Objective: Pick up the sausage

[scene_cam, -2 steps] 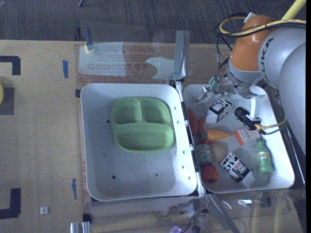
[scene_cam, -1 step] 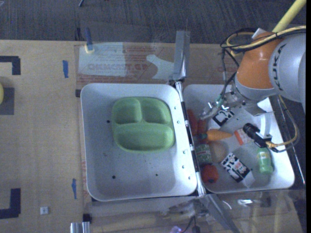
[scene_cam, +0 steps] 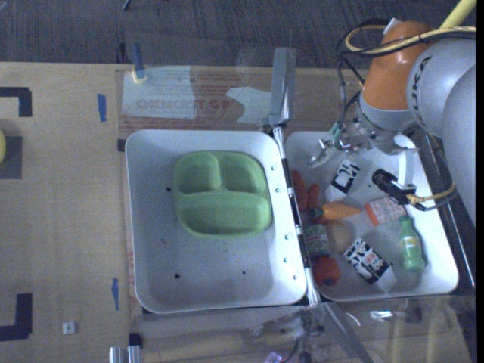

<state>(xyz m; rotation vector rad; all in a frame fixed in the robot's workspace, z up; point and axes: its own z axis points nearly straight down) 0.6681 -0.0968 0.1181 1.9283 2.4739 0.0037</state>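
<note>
The sausage is a reddish-brown link lying lengthwise against the left wall of the right bin. A second, shorter reddish piece lies right beside it. My gripper hangs over the back left part of the right bin, above and to the right of the sausage and apart from it. It is open, with nothing between its fingers.
The right bin also holds an orange carrot, a small can, a red item, a black-and-white box, a green bottle, an orange packet and a black-and-white card. A green divided plate sits in the left bin.
</note>
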